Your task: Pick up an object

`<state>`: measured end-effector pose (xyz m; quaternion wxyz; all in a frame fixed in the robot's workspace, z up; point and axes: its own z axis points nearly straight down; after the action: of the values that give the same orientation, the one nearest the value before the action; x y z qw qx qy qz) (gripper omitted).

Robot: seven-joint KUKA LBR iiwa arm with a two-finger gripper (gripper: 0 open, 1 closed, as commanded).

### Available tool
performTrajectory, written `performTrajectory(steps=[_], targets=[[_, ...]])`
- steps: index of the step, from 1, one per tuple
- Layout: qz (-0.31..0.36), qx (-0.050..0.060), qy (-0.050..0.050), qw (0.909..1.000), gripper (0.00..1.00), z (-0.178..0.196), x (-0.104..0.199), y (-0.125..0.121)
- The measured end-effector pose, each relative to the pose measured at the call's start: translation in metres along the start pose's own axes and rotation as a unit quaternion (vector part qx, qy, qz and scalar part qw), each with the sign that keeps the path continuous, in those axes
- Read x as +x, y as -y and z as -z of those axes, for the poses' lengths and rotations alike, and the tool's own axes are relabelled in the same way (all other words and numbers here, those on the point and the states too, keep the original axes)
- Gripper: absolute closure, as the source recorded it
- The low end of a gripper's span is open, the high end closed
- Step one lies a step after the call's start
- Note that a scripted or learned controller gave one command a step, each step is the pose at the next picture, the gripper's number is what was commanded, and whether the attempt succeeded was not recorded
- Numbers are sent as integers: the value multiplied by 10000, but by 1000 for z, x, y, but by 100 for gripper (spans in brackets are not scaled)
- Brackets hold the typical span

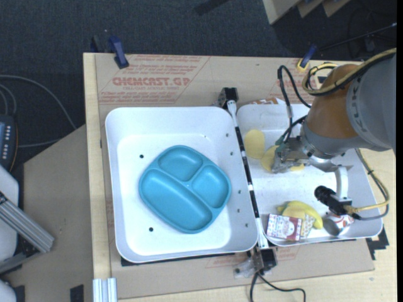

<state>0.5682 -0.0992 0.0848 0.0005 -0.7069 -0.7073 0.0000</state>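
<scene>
My gripper (286,159) reaches down into the right bin (368,231), near that bin's left-middle part. It is right against a yellow object (269,160), and I cannot see whether that object is held. A pale yellow rounded object (254,142) lies just up and left of it, close to the bin's left wall. A banana (303,210) rests near the bin's front, with a small red and white box (283,227) beside it at the front left corner.
The left bin (119,168) holds a blue divided plate (184,187) at its centre. A small red and silver item (339,223) lies right of the banana. The arm (352,109) covers the right bin's far right part.
</scene>
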Motion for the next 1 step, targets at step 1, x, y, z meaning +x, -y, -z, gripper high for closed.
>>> performTrajectory(steps=[1], targets=[[-4,-8,0,10000,100,10,0,0]])
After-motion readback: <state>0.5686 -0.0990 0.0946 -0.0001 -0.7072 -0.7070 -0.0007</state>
